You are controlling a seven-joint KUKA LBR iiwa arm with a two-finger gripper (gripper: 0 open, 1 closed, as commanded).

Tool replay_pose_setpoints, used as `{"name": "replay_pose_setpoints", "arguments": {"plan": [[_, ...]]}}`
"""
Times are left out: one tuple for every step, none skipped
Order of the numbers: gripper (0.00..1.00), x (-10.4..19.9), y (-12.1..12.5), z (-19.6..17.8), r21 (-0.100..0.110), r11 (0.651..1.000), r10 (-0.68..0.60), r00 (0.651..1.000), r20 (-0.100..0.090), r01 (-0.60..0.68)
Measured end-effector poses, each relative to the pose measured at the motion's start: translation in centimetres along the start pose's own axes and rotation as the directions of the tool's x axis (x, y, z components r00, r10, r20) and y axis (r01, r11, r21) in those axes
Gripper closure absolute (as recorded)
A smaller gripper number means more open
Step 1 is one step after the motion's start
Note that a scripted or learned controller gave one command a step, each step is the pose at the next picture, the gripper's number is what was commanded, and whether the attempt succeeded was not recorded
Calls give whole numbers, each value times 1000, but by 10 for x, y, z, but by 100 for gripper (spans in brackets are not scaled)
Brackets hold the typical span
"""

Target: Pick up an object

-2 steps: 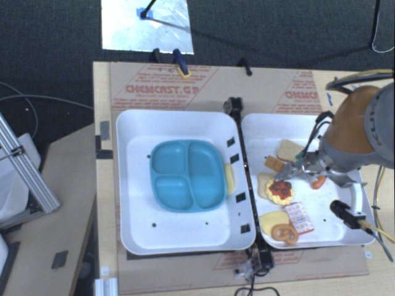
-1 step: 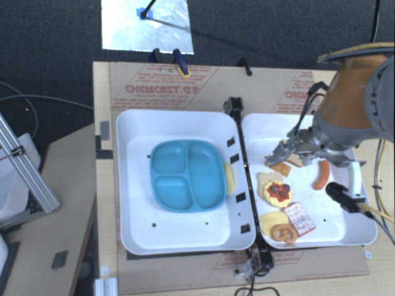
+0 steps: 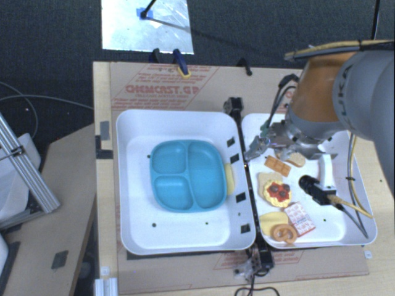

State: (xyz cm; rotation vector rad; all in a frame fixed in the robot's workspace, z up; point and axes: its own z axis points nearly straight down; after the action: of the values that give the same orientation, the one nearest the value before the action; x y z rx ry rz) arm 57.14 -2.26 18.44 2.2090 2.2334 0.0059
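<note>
Hanging low over the far left corner of the right bin (image 3: 336, 226), the pincer (image 3: 255, 145) sits close to the divider where the two bins meet. Whether it is open or closed cannot be told from this angle, and nothing can be seen held in it. The grey arm (image 3: 364, 85) with its orange band reaches in from the right and covers the far part of that bin.

Just to the right of the pincer and a little nearer lies a small orange waffle piece (image 3: 277, 165). A pale bread roll (image 3: 297, 160) lies beside the waffle piece on its right. Nearer again is a yellow slice with red topping (image 3: 276, 192). At the near edge of the bin sit a yellow lump (image 3: 270, 219), a brown pretzel (image 3: 284, 232) resting against it, and a red and white packet (image 3: 300, 218) just to their right. All of these lie loose on the floor of the right bin, apart from the pincer.

Across the divider, the left bin (image 3: 141, 137) holds a blue sectioned plate (image 3: 188, 174) near its middle. A pale yellow strip (image 3: 230, 177) lies just beside the plate's right edge. Both bins rest on a brown cardboard sheet (image 3: 162, 86) with red lettering, which carries a blue clamp (image 3: 180, 61) at its far edge. Farther off, a shiny silver sheet (image 3: 145, 17) lies on the dark floor.
</note>
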Motion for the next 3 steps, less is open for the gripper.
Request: {"name": "replay_pose_setpoints", "arguments": {"plan": [[100,-4,0,-11,-1,1000,4,1000,1,-4],[0,-4,0,-10,0,1000,4,1000,2,-4],[0,118,-12,1,3,1000,-5,1000,-3,5]]}}
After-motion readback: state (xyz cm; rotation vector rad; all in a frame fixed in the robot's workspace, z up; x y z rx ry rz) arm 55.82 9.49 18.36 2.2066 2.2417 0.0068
